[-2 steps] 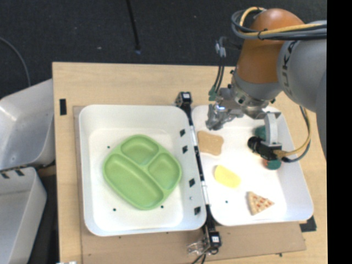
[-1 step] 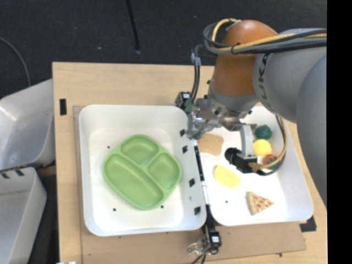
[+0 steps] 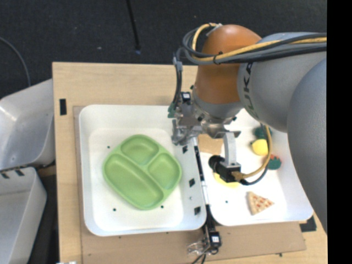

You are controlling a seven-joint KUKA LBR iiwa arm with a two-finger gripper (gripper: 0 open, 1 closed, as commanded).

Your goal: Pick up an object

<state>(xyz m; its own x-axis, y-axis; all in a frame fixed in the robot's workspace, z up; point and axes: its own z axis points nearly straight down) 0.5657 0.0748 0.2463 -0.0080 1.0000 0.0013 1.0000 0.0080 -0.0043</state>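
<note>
A green divided plate point(image 3: 142, 171) lies in the left white bin point(image 3: 93, 213). The right bin point(image 3: 286, 202) holds a pizza slice toy point(image 3: 258, 203), a yellow round piece point(image 3: 259, 146), a small green and red piece point(image 3: 274, 161) and a flat yellow piece point(image 3: 231, 182) partly hidden by the robot's parts. My gripper point(image 3: 180, 135) hangs over the ridge between the two bins, just beyond the plate's upper right rim. Nothing is visibly held in it.
The grey arm with its orange band point(image 3: 223, 65) covers the back of the right bin. The wooden bench point(image 3: 110, 81) frames both bins. A white box point(image 3: 22, 125) stands off the bench to the left.
</note>
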